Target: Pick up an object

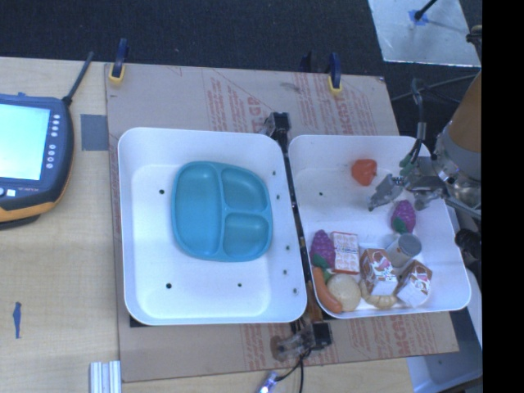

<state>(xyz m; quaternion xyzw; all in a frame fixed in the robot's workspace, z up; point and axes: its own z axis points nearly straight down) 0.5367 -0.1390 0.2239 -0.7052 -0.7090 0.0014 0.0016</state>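
At the frame's right, the gripper (391, 189) hung open and empty beside small purple grapes (403, 216), probably light, bumpy, best pinched across the middle.

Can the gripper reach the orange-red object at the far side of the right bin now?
Probably yes: the orange-red object lies alone on bare bin floor, beside the gripper, nothing between them.
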